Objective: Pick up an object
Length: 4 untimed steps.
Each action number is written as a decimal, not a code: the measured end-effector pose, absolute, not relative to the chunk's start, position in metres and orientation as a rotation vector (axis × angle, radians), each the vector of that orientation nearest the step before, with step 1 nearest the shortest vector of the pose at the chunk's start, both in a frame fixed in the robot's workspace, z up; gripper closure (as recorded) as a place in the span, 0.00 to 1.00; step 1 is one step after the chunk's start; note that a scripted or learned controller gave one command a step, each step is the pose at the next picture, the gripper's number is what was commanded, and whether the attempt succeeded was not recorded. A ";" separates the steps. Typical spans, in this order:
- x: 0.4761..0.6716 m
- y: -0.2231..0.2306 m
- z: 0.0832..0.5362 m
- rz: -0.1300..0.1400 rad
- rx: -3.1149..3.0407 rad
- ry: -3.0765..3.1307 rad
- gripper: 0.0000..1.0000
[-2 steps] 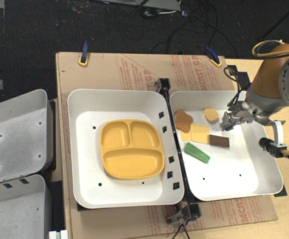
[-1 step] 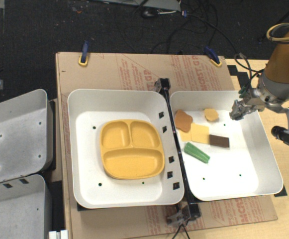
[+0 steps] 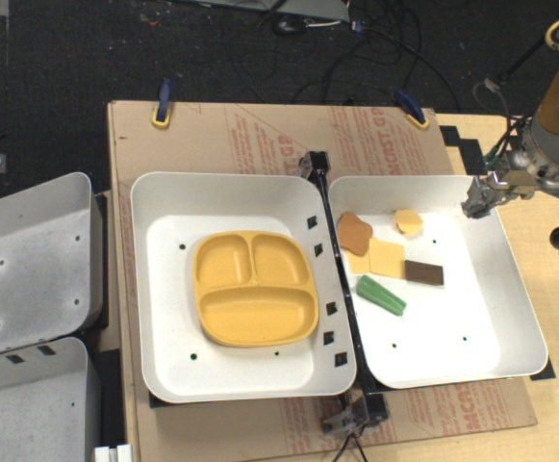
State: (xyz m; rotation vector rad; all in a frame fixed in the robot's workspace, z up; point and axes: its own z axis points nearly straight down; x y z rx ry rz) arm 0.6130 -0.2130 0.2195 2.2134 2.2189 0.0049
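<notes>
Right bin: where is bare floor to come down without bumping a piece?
The right bin is bare along its near half, below the green piece, and on its right, beyond the brown block. Crowded upper left: brown disc, yellow square, small yellow piece.

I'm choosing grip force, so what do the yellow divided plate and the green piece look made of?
The yellow divided plate looks like moulded plastic: one even colour, a soft sheen, rounded compartment ridges. The green piece looks like solid matte plastic or rubber, perhaps toy food, evenly coloured with blunt ends. Its hardness cannot be judged from the camera view.
</notes>
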 end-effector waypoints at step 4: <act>0.568 -0.063 0.231 -0.001 2.216 2.232 1.00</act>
